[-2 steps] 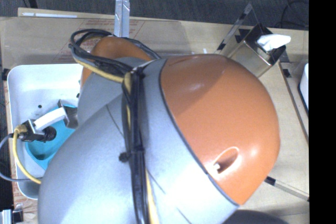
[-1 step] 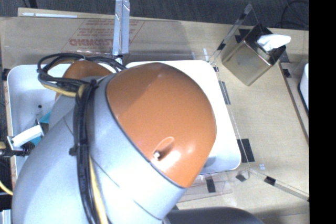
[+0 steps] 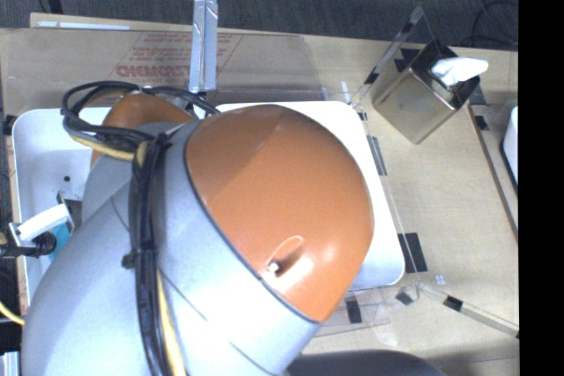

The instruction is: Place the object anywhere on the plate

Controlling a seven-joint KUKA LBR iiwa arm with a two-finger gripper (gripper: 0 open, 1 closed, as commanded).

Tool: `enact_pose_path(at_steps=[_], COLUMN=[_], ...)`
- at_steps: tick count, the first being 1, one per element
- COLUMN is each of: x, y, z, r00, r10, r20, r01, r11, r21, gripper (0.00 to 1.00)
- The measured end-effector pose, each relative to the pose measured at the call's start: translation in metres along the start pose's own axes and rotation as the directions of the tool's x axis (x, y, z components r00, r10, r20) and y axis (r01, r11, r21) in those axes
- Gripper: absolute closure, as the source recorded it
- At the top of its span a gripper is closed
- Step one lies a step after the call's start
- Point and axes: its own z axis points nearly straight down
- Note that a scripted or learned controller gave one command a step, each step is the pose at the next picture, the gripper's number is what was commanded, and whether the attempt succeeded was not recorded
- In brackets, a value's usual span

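Note:
My arm's grey body (image 3: 97,277) and its big orange band (image 3: 273,198) rise close under the camera and cover most of both white bins. A second orange part of the arm (image 3: 132,112) shows farther back at the left, with black cables (image 3: 88,129) looped around it. Of the left bin (image 3: 25,132) only the rim and a strip of floor show. The right bin (image 3: 385,260) shows just its right wall and near corner. Whatever lies in the bins under the arm is hidden.
A small white and teal piece (image 3: 42,226) pokes out at the left edge; I cannot tell what it is. An upright metal post (image 3: 204,44) stands behind the bins. A tilted metal box (image 3: 414,106) sits at the back right on the bench.

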Motion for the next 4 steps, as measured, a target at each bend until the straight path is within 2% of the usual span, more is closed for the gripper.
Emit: enact_pose_path(at_steps=[1,2,3,4], x=[-0.003,-0.004,-0.004,-0.006], y=[0.005,0.003,0.004,0.005], z=[-0.084,-0.126,-0.126,0.013], r00=[0.999,0.869,0.869,0.978], r10=[-0.046,-0.494,-0.494,-0.206], r20=[0.014,0.018,0.019,0.022], r01=[0.046,0.494,0.494,0.206], r11=[0.999,0.869,0.87,0.979], r21=[-0.005,0.004,0.004,0.0], gripper=[1.0,1.0,0.0,0.0])
